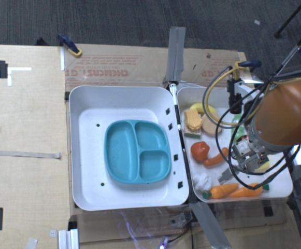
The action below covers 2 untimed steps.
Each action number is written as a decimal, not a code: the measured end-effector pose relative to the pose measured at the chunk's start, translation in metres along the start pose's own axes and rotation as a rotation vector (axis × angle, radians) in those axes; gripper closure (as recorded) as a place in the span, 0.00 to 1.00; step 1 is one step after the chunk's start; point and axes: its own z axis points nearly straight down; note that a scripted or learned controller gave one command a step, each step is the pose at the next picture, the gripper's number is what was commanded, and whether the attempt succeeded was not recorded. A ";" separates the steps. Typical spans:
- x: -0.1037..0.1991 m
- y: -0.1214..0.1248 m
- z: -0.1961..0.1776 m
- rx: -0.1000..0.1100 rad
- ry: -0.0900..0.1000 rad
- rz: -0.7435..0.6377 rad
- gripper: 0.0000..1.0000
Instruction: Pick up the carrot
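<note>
Starting at the frame's left, the white left bin [77, 139] holds a teal three-compartment plastic plate [138, 151]. Further right, the long orange carrot [232, 191] lies flat along the lower edge of the right bin [280, 191], tapering, green-tipped at its left. The tool [239, 162] hovers just above; its grip state I cannot tell. Descending straight over the carrot's middle, across its width, looks best.

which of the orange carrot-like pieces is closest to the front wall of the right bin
The long carrot lying along the right bin's front wall, beside the white crumpled piece. The smaller orange piece sits farther back, next to the tomato.
</note>
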 end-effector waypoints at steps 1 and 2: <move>0.021 0.002 0.049 0.014 0.004 0.111 0.00; 0.046 -0.052 0.062 0.002 -0.001 0.345 0.00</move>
